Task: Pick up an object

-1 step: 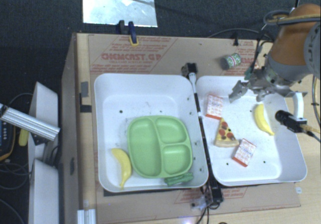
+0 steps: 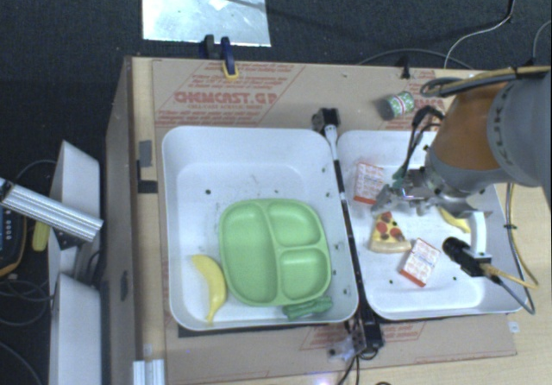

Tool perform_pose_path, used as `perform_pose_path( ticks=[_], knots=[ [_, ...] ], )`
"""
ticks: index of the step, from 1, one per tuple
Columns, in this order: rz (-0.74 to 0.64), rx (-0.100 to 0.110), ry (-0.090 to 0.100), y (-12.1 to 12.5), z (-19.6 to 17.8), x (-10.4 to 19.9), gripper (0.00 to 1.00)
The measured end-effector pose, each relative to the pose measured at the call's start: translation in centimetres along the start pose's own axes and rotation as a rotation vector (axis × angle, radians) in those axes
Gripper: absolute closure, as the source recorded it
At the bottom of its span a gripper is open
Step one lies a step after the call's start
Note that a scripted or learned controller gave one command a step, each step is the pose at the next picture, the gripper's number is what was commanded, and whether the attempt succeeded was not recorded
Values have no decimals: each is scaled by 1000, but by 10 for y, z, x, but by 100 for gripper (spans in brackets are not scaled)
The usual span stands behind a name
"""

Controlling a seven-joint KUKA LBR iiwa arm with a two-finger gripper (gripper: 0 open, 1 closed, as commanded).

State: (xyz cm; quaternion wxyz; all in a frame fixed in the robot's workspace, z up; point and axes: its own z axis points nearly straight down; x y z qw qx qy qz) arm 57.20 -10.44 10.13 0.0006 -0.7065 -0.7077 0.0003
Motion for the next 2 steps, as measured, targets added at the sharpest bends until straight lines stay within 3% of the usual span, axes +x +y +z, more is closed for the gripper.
perform_pose_path(
  ticks=[1,2],
  knots=[
    [1,-1,0,-22,17,20,0],
    [0,-4,0,-21,6,20,100]
  ],
)
